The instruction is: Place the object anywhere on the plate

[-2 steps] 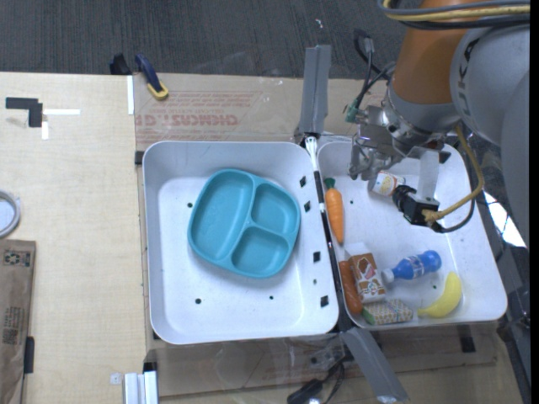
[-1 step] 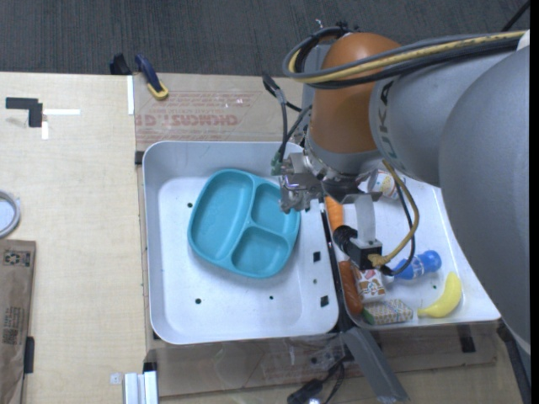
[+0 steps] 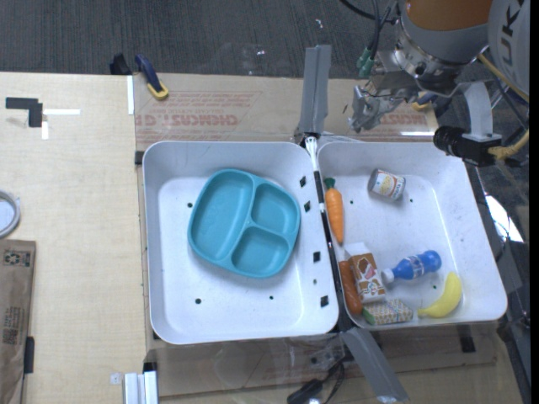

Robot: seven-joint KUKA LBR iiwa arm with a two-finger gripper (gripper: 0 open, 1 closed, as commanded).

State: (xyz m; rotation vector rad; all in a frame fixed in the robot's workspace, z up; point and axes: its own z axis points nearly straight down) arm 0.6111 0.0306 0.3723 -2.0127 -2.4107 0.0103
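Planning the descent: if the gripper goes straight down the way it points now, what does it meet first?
Likely the back rim of the right bin, or bare floor just inside it. The gripper hangs above that edge; the can lies nearer the camera. Depth is uncertain.

Your grey, orange-banded arm (image 3: 446, 7) at upper right, wrist angled down-left, gripper (image 3: 364, 116) raised, nothing visibly held.

Pale wooden bench (image 3: 67, 192); dark grey carpet (image 3: 168, 15) behind; tape roll (image 3: 7, 215) at left edge.
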